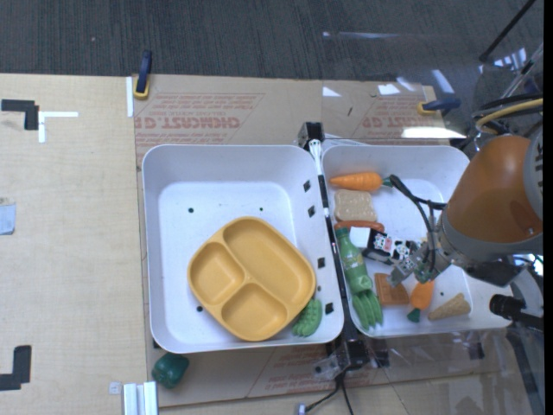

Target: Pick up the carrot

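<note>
My tool [413, 264] is low in the right bin [390, 150], toward its near right part, under the orange-banded wrist. From this angle I cannot tell whether it is released or clenched, and I see nothing between its tips. Just below it lies a small orange piece [422, 294] with a green end, and beside that a pale wedge [450, 305] by the bin's near right corner. On the tool's left sits a small black-and-white toy [385, 246], with a brown flat slice [390, 293] nearer to me.

The carrot [355, 181] lies well apart from the tool, on its side at the far left of the right bin, green stem pointing right. Next to it is a bread slice [354, 206], then a red sausage [359, 225], then long green vegetables [356, 277] along the left wall.

The left bin [220, 197] holds a yellow divided plate [251, 277] with a green pickle [308, 318] touching its near right edge. A green pepper [170, 368] sits on the tabletop [69, 275] outside that bin.
</note>
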### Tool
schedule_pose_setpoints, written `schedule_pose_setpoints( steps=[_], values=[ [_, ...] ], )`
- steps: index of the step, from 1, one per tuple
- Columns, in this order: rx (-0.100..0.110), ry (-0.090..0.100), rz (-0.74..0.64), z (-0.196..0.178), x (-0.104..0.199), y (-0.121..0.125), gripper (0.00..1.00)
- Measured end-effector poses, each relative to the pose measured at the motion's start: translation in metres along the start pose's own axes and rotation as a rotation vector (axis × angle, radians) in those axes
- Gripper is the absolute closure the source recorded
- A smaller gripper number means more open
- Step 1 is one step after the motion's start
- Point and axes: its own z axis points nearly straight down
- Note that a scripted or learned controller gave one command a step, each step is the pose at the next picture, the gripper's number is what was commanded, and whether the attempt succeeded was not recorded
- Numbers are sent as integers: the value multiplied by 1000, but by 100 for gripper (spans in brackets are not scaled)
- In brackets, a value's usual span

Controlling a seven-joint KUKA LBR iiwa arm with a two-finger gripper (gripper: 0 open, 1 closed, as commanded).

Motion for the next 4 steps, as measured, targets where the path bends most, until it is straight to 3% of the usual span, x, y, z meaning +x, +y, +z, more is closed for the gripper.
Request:
schedule_pose_setpoints(
  steps=[2,3,4],
  values=[
    [-2,-3,-35,-21,-15,-8,100],
    [6,1,588,-1,-7,13,100],
    [4,4,250,34,-56,-37,100]
  ],
)
